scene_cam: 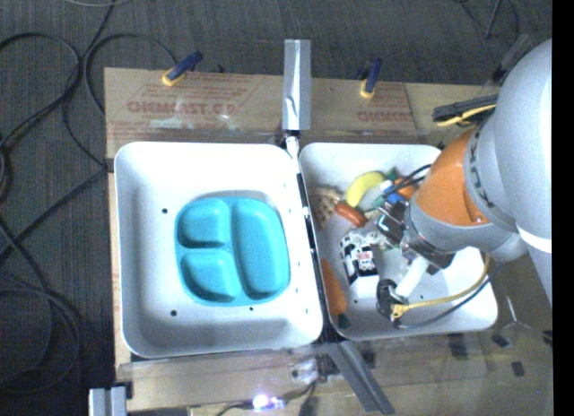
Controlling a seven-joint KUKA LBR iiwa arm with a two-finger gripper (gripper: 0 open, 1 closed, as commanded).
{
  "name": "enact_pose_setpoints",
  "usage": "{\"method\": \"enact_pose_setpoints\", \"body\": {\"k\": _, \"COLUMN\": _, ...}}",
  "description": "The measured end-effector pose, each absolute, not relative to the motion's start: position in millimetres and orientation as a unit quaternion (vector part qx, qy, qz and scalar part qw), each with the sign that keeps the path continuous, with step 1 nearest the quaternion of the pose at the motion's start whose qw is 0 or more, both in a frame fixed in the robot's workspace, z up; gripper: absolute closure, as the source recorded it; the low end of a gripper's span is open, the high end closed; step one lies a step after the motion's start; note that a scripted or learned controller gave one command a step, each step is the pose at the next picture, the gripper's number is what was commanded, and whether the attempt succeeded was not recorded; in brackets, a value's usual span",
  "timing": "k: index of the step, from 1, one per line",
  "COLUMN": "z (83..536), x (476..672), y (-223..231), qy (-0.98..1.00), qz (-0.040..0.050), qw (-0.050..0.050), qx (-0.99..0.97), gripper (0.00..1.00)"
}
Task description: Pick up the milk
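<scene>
The milk [359, 258], a small white carton with black markings, lies in the right bin [466, 316] near its middle left. My gripper [384, 229] hangs over that bin, just up and to the right of the carton and close to its top edge. The grey wrist and orange band [448, 192] reach in from the right and cover the space behind the gripper. I cannot make out whether anything sits between the gripper's tips.
In the right bin a yellow banana [365, 187] lies at the back, a red sausage [351, 215] beside it, and an orange carrot [334, 290] along the left wall. The left bin [143, 226] holds a blue divided plate [234, 248].
</scene>
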State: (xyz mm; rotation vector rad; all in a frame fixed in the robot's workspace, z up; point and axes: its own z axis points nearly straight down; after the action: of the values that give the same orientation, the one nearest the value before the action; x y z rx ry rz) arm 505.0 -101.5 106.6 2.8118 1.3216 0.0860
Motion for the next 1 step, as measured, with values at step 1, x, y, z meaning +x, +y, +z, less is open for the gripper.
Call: {"method": "enact_pose_setpoints", "body": {"k": 1, "z": 122.1, "x": 509.9, "y": -99.4, "qy": 0.427, "qz": 0.0346, "qw": 0.019, "qx": 0.903, "gripper": 1.00}}
